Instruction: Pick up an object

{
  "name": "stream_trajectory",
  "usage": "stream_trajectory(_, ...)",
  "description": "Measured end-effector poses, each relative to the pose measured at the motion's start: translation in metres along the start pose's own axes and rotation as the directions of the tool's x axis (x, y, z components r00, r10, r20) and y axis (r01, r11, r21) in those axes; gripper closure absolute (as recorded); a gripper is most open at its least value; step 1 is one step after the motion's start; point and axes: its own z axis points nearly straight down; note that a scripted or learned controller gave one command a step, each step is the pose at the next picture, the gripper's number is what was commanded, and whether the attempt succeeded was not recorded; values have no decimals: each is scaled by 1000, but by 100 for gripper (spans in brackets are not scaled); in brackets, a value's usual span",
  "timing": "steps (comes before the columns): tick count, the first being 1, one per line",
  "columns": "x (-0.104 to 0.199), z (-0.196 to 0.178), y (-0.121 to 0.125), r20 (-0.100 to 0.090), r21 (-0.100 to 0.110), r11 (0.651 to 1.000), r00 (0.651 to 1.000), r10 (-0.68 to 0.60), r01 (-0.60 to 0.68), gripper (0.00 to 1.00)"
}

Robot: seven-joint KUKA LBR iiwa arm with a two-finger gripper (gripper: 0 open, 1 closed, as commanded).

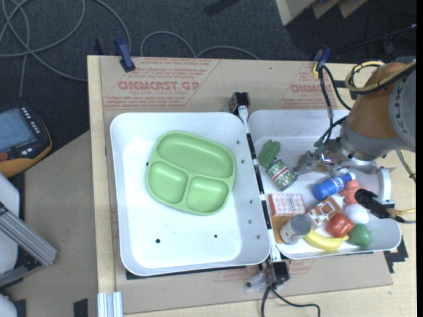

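While reaching in from the right over the right bin point(291, 119), grey arm point(390, 121) with orange band, gripper point(316, 158) low among the clutter near the bin's middle. Finger state: cannot tell, metal tips lost against the objects beneath. Nothing seen clamped between them.

Just left of the gripper: small green-and-red can point(281, 174), lying tilted, and above it a dark green piece point(269, 153) near the divider. Just right and below: blue bottle point(332, 185) with white cap, lying on its side. Further down: pink-and-white box point(287, 204), orange-and-white carton point(324, 211), grey round lid point(300, 225), red tomato-like piece point(340, 225), white egg-like ball point(357, 213), yellow banana point(324, 242) along the near rim, green round piece point(361, 236) at the corner. All crowded, many touching.

Left bin point(132, 190): pale green divided plate point(191, 172), three compartments, flat, toward the far side. A few small dark specks on the bare white floor.

Blue clamps point(123, 53) at the board's far edge; cables on the dark floor beyond.
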Motion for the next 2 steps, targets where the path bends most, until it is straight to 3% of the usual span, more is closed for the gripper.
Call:
stream_trajectory(1, 1, 0, -21, 0, -1, 1000, 1000, 1, -1, 0)
stream_trajectory(2, 15, 0, -63, 1, -3, 1000, 1000, 1, -1, 0)
